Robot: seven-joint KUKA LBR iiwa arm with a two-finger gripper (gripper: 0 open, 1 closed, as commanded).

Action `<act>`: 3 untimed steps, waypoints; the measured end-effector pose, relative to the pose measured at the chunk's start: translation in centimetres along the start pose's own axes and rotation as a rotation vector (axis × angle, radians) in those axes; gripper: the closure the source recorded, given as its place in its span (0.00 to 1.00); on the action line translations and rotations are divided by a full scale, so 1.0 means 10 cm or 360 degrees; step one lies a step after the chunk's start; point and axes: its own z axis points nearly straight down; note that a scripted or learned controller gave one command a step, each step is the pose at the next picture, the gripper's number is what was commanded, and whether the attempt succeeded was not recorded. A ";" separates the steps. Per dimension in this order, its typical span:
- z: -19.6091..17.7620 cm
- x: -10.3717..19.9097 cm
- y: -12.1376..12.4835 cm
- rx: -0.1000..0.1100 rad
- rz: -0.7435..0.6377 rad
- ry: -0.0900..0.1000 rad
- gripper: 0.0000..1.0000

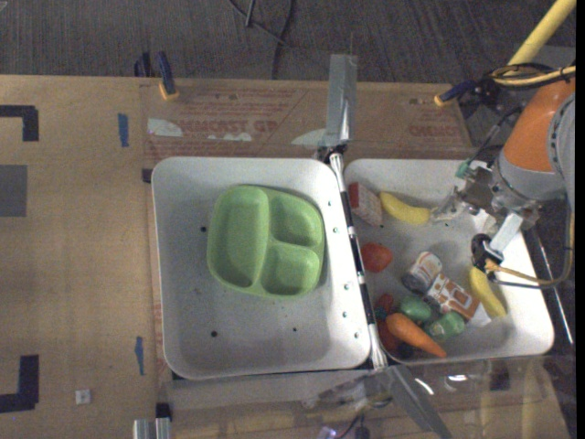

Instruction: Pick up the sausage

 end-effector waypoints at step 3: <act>-0.25 -0.07 -0.64 0.0001 0.0457 -0.0017 0.00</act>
